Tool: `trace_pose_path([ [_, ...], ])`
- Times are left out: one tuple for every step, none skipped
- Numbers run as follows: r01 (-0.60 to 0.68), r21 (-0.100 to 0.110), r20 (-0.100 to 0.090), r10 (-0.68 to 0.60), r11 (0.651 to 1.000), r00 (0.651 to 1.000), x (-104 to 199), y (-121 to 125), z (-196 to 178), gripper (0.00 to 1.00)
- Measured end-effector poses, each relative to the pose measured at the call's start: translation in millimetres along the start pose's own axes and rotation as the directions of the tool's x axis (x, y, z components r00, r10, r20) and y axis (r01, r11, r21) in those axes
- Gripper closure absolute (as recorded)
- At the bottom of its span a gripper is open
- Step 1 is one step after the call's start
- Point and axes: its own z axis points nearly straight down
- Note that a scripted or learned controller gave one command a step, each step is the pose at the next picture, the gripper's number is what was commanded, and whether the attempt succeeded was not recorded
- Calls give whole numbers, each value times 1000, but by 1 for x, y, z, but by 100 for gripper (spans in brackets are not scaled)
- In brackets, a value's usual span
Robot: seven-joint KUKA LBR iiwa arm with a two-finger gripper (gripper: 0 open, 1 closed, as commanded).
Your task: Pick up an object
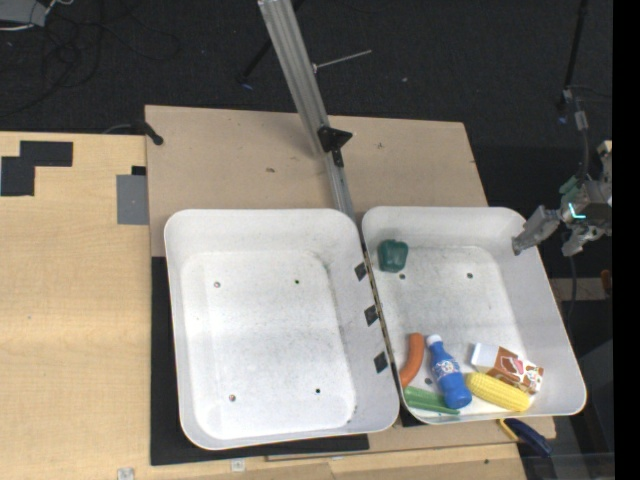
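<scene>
Jaws spread wide, nothing btwn them, at far right rim of right bin [470,214]. Blue bottle [447,373], corn [498,391], carrot [412,358] bunched near edge; green pepper [392,256] apart.

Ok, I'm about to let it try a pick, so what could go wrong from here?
1. The tool appears right at the right bin's rim, so a straight descent might strike it.
2. The carrot, blue bottle and corn lie crowded in the near corner; a grasp there may nudge neighbours or catch two.
3. The green toy lies close to the wall between the bins, leaving little room.
</scene>
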Motion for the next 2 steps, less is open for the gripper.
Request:
trace_pose_path([
  [2, -4, 1, -2, 1000, 1000, 0, 1, -2, 0],
  [-1, 1, 0, 1, 1000, 1000, 0, -7, 44, 0],
])
